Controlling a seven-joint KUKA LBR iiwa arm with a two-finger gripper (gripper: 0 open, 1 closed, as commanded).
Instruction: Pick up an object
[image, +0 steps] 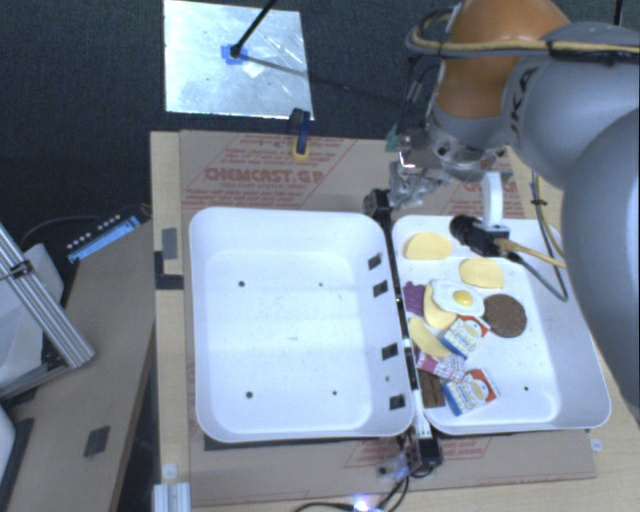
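- While the arm (560, 110) reaches in, the pincer (408, 185) hangs over the right bin's (575, 400) far-left corner; finger state unreadable.
- Toy foods crowd that bin: fried egg (457, 296), brown patty (505, 315).

Plastic bins on cardboard

Both white bins (290, 320) look like smooth, matt plastic; the board (265, 172) beneath is brown printed cardboard, and a crinkled foil sheet (235, 60) shines behind.
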